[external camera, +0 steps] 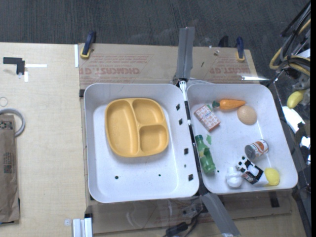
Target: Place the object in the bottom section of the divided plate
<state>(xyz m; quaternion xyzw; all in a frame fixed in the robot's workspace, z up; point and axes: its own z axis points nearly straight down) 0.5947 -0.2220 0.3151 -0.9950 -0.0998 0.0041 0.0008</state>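
Divided plate (137, 127) sits in the left bin (98, 181), toward its far edge, all sections bare. Candidate objects lie in the right bin (276, 132): carrot (231, 103), egg (247, 115), can (256, 148), lemon (272, 176), green bottle (205, 154). Gripper state: cannot tell. Judgement: the egg has open room around it; descend vertically, clearing the centre rims.

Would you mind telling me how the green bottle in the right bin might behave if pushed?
The green bottle lies on its side, so it would probably roll. It looks like light plastic, likely sliding easily on the smooth white bin.
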